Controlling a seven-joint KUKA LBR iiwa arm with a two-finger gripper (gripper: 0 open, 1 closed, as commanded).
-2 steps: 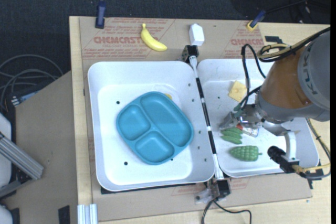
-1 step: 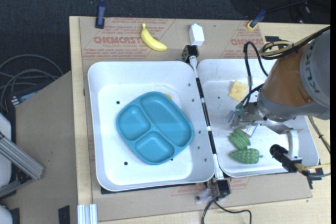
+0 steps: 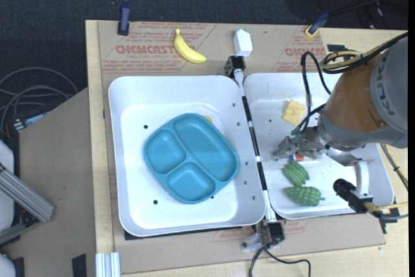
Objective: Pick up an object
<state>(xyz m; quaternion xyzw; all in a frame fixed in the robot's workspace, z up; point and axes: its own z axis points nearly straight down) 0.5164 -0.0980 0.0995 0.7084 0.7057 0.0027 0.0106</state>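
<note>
The tool [image 3: 290, 147] is a small grey metal part at the end of the thick grey arm [image 3: 376, 107], which has a smooth orange band above the wrist. It hangs low inside the right bin [image 3: 272, 91], near the bin's middle, and it points to the left side of the view. How the tool is set, spread or pressed together, I cannot tell, because it is small and blurred here, and nothing is seen clearly between its tips.

Just below the tool lie two green bumpy objects. The nearer green piece [image 3: 296, 172] is oval and rough, like a small plastic vegetable. The second green piece [image 3: 304, 194] lies a little further below, longer, with a knobbly surface. Above the tool and slightly to the right lies a pale yellow flat block [image 3: 294, 112], like a slice of cheese or a sponge.

To the left of the tool, past the dividing rim, is the left bin [image 3: 123, 100], white and shallow with rounded corners. In it lies a blue plastic plate [image 3: 189, 157], smooth, with three compartments.

Further away, above and left of the tool, a yellow banana [image 3: 188, 48] lies on the brown cardboard that covers the desk [image 3: 162, 42]. A small white block [image 3: 243, 42] stands near the top ends of the bins.
</note>
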